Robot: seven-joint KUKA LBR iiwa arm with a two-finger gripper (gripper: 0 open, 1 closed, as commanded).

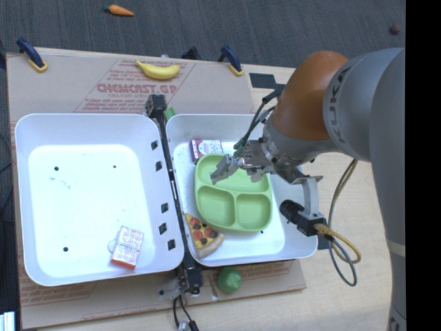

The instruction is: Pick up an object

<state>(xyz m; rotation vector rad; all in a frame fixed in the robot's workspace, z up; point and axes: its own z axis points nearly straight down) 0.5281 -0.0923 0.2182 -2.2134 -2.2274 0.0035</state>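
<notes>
Even, bright overhead light is falling softly; the white bins are glaring slightly, and fine detail is looking soft.

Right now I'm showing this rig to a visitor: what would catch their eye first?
The big grey arm with its orange band reaching in from the right, its hand over the green divided tray in the right bin. Next, the pizza slice toy at that bin's near left corner, and the yellow banana on the cardboard behind the bins.
</notes>
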